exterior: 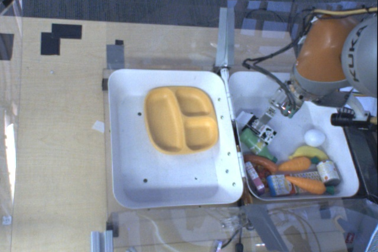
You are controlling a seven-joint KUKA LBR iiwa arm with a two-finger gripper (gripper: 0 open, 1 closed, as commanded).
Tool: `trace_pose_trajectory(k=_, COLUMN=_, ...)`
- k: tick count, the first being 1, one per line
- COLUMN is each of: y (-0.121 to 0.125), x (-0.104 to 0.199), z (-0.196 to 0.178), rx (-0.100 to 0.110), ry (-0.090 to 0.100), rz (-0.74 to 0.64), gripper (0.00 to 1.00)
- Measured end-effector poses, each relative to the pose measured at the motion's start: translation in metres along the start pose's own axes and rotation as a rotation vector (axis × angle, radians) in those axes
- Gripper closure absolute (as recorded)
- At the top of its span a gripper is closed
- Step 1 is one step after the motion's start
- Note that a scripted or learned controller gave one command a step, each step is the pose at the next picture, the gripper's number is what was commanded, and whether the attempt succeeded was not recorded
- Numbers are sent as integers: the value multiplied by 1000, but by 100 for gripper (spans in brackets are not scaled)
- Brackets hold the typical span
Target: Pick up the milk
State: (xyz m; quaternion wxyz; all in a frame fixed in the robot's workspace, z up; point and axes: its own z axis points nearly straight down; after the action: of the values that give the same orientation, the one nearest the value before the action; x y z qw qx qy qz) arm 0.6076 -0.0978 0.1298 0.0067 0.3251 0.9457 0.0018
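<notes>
white plastic makes up the right bin (239, 88), the landmark for everything else in the camera view. just to the left of the right bin, touching along one edge, sits the left bin (127, 180), with a yellow divided tray (180, 118) lying in its upper middle.

the arm (328, 56), grey with its orange band, hangs over the right bin's top right corner and reaches down and left into it. the gripper (261, 128) is low over the right bin's left side, just above a green item (254, 141) that lies against the bin's left wall. whether the gripper is released or clenched cannot be told, and nothing can be seen held in it.

the milk (328, 172) appears to be the small white pack with a red mark near the right bin's lower right corner, though it is too small to be sure. it is well apart from the gripper. just above it lie a yellow banana (313, 154) and a white egg (315, 138). two carrots (294, 165) lie along the right bin's lower part, beside a blue box (277, 186) and a dark red item (254, 177) at the bin's lower left corner.
</notes>
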Motion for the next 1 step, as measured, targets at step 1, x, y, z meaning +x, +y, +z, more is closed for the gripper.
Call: trace_pose_trajectory(k=1, y=8, x=52, z=-58, rx=2, ry=4, rz=30, gripper=0)
